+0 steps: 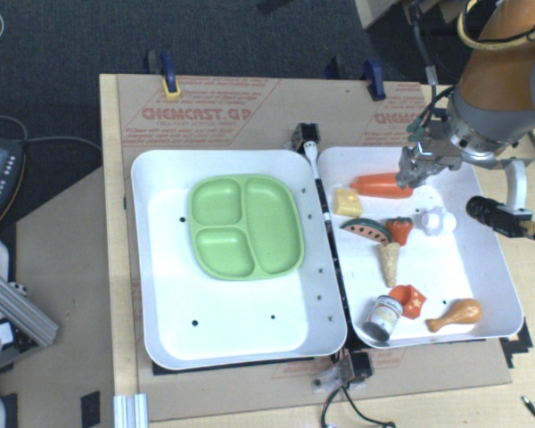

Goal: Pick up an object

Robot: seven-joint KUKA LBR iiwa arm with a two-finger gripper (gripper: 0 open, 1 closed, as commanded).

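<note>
Left bin (160, 266): white, shallow, holding one green divided plate (247, 226) with three compartments, lying flat toward the bin's far half; a few small dark dots show on the bare floor near and left of it. Right bin (490, 266): edge to edge with the left one, carrying a scatter of toy food. At its far left, a pale yellow cheese-like wedge (347, 203). Just near of that, a watermelon slice (364, 230), green rind and red flesh, and touching its right end a small red strawberry (399, 230). Near of the strawberry, a tan cone-shaped piece (390, 261) pointing toward the near side. Farther toward the near rim, a small tin can (383, 316) lying tilted, with a red pepper-like piece (409, 300) against its right side, and a brown drumstick (455, 314) to the right of both. A whitish, clear object (434, 221) sits mid-bin, right of the strawberry; its kind cannot be made out. Orange carrot (378, 185) lies along the far part of the bin, pointed end left. Gripper (413, 175) hangs over the carrot's right end, at or touching it; cannot tell how it is set, nor whether it has the carrot. Arm (499, 69) comes in from the far right, orange band above the grey wrist.
</note>
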